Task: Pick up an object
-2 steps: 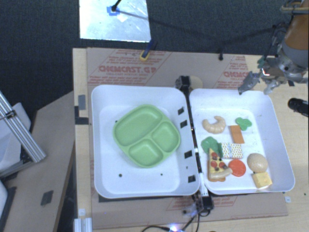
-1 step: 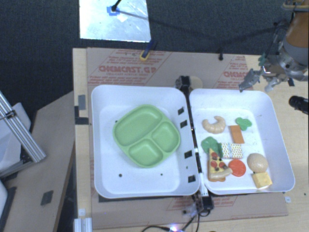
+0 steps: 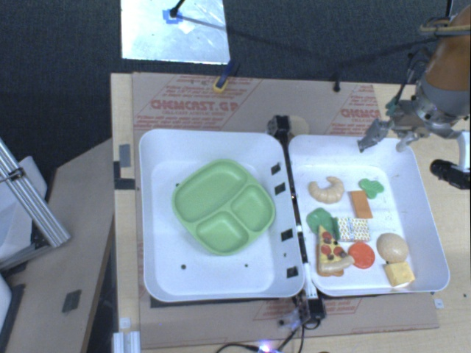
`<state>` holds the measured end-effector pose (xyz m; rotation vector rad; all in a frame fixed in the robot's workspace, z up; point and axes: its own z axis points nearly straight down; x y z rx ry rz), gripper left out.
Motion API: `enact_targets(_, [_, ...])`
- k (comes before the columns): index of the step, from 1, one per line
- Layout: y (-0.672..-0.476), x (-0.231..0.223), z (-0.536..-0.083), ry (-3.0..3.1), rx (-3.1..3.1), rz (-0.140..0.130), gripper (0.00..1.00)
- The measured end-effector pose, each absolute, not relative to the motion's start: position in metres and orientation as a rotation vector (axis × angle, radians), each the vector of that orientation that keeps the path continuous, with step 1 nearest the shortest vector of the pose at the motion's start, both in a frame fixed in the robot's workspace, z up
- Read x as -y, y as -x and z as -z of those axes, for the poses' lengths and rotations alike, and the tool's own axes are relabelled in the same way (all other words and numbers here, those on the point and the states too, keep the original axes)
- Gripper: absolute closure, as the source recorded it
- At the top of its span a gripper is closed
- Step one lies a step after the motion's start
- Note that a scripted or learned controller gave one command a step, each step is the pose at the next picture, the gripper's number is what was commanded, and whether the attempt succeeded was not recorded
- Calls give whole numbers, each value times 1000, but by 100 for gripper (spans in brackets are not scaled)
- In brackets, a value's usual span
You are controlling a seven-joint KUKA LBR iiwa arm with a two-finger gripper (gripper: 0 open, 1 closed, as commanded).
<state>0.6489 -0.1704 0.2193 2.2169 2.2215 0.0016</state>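
Two white bins sit side by side on a cardboard-covered bench. Above the right bin's [image 3: 427,197] far edge hangs the gripper [image 3: 388,139], fingers spread, pinching nothing. Toy food lies below it, well apart: nearest, a tan, curved croissant [image 3: 327,190]; farther, a pizza slice [image 3: 331,254], perhaps pepperoni-topped. A green plate [image 3: 223,207] fills the left bin [image 3: 158,197].

You're looking at a robotics lab: the desk [image 3: 88,190] carries two white bins [image 3: 213,285] on printed cardboard [image 3: 195,103], with aluminium framing [image 3: 29,204] left of the desk, cables [image 3: 309,46] behind it, and a foil calibration sheet [image 3: 173,20] beyond on dark carpet.
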Motion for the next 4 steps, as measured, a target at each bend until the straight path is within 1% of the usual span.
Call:
enact_targets(1, [-642, 164, -166, -2219, -2222, -1, 0])
enact_targets(2, [-643, 166, -105, -2219, -2223, 1, 0])
enact_targets(3, [-644, 166, -86, -2216, -2224, -2, 0])
enact_targets(4, [-646, 166, -98, -2212, -2220, -7, 100])
